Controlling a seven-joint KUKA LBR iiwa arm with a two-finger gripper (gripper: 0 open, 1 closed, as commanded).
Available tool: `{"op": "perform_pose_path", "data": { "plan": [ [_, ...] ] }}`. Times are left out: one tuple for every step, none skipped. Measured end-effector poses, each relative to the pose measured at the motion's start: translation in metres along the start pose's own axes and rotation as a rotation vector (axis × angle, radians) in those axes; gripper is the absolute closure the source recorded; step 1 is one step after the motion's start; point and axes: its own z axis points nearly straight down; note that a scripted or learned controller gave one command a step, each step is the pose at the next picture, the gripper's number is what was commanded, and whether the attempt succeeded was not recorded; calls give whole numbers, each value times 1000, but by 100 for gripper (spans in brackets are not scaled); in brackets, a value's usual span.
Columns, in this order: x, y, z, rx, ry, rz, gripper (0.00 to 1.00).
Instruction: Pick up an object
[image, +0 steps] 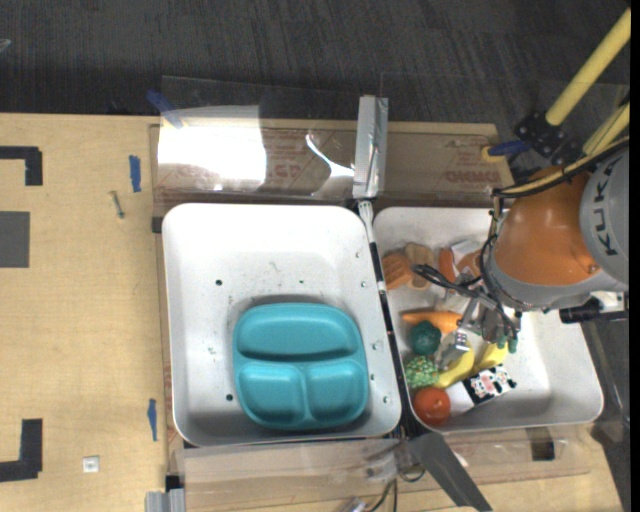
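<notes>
Counter: a tan counter (80, 330) carried two shallow white bins side by side, seen from above at a slant.
Left bin: the left bin (200, 260) held a teal divided tray (298, 363), with one long compartment on its far side and two smaller ones nearer the camera.
Right bin: the right bin (560, 385) held a cluster of small toy foods along its left half.
Objects: a red tomato (432, 403) lay at the near left corner; green grapes (420, 371) sat just behind it; a yellow banana (470, 364) lay beside them; a black-and-white patterned piece (488, 383) touched the banana's right end; an orange carrot (435, 320) and a tan bread-like piece (398, 268) lay farther back.
Arm: the grey arm with its orange band (540, 240) reached in from the right, over the right bin.
Hand: the hand (478, 330) hung low over the cluster, just above the banana and carrot. Whether it was open or closed could not be told, and no object was visibly in its grip.
</notes>
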Motion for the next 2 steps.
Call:
{"op": "perform_pose_path", "data": {
  "plan": [
    [56,-14,0,-4,2,235,0],
    [56,-12,0,-2,2,238,0]
  ]
}}
